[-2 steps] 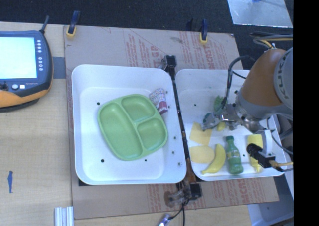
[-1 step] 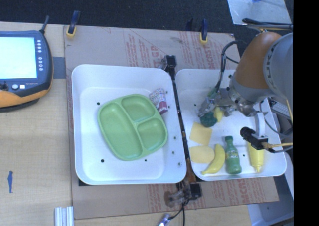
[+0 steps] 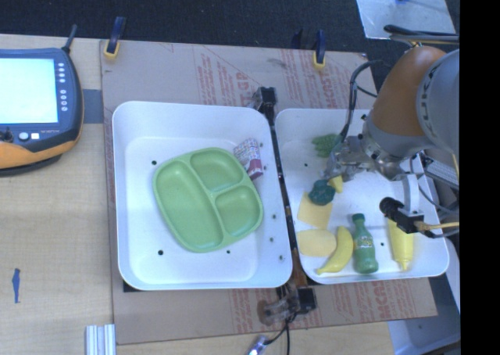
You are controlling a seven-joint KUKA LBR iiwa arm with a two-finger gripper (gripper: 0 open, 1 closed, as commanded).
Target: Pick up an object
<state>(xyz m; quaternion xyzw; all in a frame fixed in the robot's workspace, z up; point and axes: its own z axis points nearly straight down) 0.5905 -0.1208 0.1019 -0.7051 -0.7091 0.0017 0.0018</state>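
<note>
From the camera view, my end effector (image 3: 341,164) is low in the right bin (image 3: 293,213); I cannot tell its state, and nothing looks lifted, so the pick is still ahead. Just beneath it lies one teal toy (image 3: 321,191). Beyond: one green bottle (image 3: 361,245), one banana (image 3: 338,250), two yellow blocks (image 3: 315,209). Far left, one green plate (image 3: 207,199).

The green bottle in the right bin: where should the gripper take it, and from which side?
Likely across the body of the green bottle, coming from above. It lies flat, cap toward the far rim, so its long sides face the banana and a yellow piece; fingers must enter those narrow gaps.
</note>
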